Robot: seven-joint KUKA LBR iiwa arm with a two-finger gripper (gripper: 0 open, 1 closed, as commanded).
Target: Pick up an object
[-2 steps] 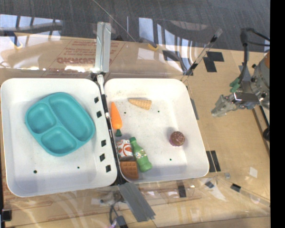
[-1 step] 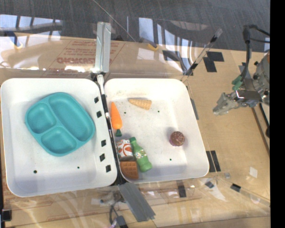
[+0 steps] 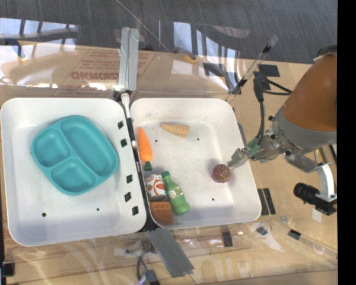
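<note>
The right bin (image 3: 196, 108) holds several small items. An orange carrot (image 3: 145, 145) lies along its left wall, and a tan cone (image 3: 175, 129) rests near the back. A red and white can (image 3: 155, 184), a green bottle (image 3: 176, 193) and a brown waffle (image 3: 161, 211) crowd the front left corner. A dark red ball (image 3: 221, 173) sits near the right wall. My gripper (image 3: 236, 158) hangs low over the bin's right rim, just up and right of the ball, with nothing seen in its grasp.
The left bin (image 3: 12, 218) carries a teal divided plate (image 3: 75, 153). A ridge with black clips (image 3: 130, 177) separates the bins. The arm's orange and grey body (image 3: 311, 108) stands over the bench right of the bins, with cables and a black part (image 3: 308, 193) nearby.
</note>
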